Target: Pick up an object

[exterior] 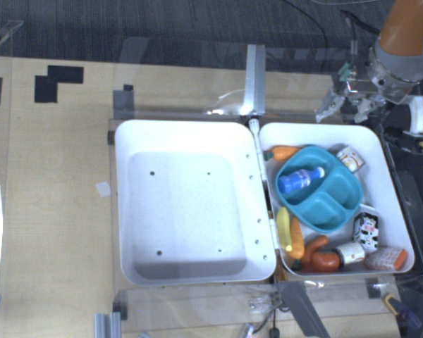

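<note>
The grey arm with its orange band [407, 13] is reaching in from the upper right, its wrist sitting above the far rim of the right-hand shallow white bin [389, 162]. The two-finger gripper [345, 104] is hanging just beyond that rim, over the bench rather than over the bin's contents, and nothing is lying between its fingers; whether they are spread or closed cannot be told from here.

All the objects are lying in the right-hand bin. A teal divided plastic dish [319, 187] is tilting across the middle, with a small blue bottle with a pale cap [301, 180] lying inside it. An orange carrot-shaped toy [284, 153] is peeking out at the dish's far-left side. A yellow banana-like piece [284, 228] is lying along the left wall, touching an orange-and-red rounded toy [323, 260]. Small cans and packets with printed labels [366, 229] are sitting along the right side; their writing is too small to read.

The left-hand white bin [141, 136] is sitting beside it.
</note>
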Motion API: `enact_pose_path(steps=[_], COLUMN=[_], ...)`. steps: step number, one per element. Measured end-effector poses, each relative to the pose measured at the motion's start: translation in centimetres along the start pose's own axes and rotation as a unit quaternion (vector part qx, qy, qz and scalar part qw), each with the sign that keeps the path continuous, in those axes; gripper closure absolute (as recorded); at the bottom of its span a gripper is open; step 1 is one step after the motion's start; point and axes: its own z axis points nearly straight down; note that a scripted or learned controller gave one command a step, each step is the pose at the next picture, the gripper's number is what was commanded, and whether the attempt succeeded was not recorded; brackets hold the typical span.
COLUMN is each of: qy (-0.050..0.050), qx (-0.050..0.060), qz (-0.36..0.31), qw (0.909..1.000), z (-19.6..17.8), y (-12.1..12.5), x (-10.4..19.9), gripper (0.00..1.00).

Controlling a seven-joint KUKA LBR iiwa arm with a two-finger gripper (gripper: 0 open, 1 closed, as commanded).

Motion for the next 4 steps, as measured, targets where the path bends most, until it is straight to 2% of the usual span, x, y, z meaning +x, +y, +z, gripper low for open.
enact_pose_path(steps=[1,2,3,4], qy=[0.001,0.003,0.005,0.001], qx=[0.001,-0.013,-0.005,0.002], qz=[0.05,0.073,0.074,0.076], qw=[0.9987,0.9972,0.9973,0.9971], z=[12.1,16.0,15.2,5.0], y=[-0.7,-1.7,-2.0,-4.1], x=[3.8,3.9,4.0,9.4], gripper=[0.0,0.0,1.0,1.0])
